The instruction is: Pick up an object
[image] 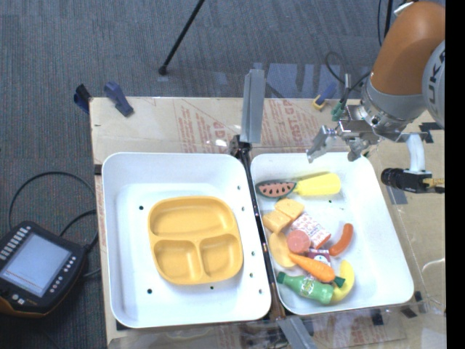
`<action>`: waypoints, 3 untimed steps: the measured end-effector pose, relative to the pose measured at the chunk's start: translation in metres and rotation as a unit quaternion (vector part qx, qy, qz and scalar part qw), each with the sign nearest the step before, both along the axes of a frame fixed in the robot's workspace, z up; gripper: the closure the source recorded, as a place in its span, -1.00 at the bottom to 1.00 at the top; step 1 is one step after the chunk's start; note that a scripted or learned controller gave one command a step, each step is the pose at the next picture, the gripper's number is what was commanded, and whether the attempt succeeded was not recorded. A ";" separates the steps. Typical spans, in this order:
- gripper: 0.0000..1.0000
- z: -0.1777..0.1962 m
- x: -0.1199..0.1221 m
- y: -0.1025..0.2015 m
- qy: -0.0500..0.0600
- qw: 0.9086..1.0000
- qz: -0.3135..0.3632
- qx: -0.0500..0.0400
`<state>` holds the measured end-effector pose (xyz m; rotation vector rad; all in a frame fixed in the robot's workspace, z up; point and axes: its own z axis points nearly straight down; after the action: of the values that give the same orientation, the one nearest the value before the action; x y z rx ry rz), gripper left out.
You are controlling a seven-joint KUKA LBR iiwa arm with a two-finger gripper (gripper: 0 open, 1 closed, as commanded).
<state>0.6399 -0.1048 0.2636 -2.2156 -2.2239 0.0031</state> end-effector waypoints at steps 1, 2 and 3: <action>-1.00 -0.143 -0.004 -0.033 0.007 1.000 -0.013 0.001; -1.00 -0.119 -0.052 -0.087 0.000 0.997 -0.071 0.000; -1.00 -0.180 -0.083 -0.098 0.004 0.995 -0.095 0.004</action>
<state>0.5573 -0.2025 0.0836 -2.4069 -1.9964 0.0018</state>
